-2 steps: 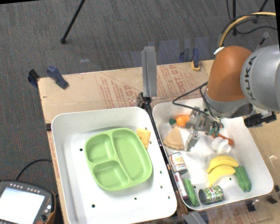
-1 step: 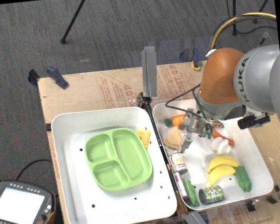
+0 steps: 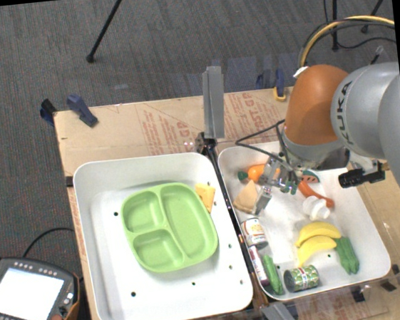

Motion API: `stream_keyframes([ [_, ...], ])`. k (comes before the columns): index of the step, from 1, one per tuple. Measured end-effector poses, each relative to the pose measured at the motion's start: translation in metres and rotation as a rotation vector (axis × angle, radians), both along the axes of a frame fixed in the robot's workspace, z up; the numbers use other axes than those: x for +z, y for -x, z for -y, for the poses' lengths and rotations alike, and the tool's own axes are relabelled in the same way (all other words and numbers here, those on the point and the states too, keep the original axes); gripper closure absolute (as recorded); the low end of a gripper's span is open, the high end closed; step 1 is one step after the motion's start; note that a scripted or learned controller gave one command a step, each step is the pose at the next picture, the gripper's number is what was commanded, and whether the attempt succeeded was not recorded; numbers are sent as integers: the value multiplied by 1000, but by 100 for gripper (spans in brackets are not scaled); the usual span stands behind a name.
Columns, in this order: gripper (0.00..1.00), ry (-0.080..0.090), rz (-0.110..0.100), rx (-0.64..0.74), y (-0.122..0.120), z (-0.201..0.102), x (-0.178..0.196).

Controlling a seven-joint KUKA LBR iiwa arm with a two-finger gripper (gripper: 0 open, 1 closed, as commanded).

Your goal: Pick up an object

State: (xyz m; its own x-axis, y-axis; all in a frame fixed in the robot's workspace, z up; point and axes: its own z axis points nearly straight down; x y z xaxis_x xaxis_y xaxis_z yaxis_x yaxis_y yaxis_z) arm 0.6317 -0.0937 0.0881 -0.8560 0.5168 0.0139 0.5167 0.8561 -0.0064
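Bananas, long axis left-right

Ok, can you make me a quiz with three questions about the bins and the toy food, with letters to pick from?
1. Where is the green divided plate?
A. in the left bin
B. in the right bin
C. on the floor

2. What colour are the bananas?
A. red
B. yellow
C. blue

3. How is the green-labelled can lying?
A. standing on the bananas
B. on its side in the right bin
C. inside the plate

Answers:
1. A: the plate rests in the left bin.
2. B: they are plainly yellow.
3. B: it lies sideways near the front wall of the right bin, below the bananas.
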Motion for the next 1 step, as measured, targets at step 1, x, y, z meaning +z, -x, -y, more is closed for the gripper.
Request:
stream_keyframes([
  [1, 0, 2, 13, 25, 71, 41, -1],
])
